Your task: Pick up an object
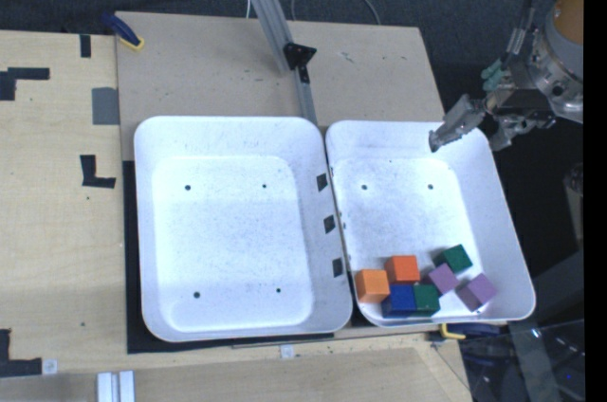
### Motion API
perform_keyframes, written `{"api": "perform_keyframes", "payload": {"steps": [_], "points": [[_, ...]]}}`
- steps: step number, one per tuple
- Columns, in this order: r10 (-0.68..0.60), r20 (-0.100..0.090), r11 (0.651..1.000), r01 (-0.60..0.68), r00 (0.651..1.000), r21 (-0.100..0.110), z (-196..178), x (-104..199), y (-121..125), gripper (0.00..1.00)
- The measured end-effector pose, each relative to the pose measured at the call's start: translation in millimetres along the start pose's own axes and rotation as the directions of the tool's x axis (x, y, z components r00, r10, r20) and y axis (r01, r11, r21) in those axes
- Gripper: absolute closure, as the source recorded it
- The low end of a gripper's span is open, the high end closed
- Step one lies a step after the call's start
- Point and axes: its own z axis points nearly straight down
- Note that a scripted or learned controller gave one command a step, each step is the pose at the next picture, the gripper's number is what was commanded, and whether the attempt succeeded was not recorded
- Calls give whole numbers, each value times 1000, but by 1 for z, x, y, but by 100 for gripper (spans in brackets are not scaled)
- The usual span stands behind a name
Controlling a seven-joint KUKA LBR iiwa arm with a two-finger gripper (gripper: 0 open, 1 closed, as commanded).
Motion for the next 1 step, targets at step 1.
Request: {"api": "perform_keyframes", "payload": {"steps": [1], "points": [[0,-1,1000,0,1000,6,16,59,-4,0]]}}
